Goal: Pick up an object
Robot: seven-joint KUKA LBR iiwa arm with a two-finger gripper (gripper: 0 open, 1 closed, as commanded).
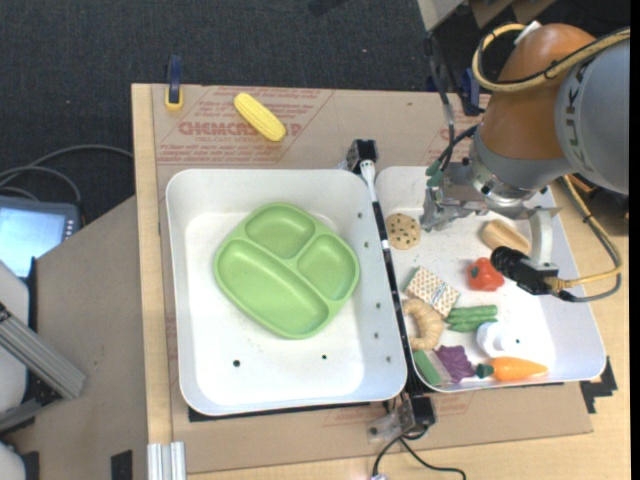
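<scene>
The gripper (432, 208) hangs near the cookie (403, 231), jaw state I cannot tell; I'd drop toward seven o'clock, centred

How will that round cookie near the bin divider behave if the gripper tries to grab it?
The cookie lies flat on the right bin floor, so fingers would probably struggle to get under its thin edge. It looks like rigid toy plastic, likely light and prone to sliding when nudged. If tipped on edge, it might roll.
</scene>
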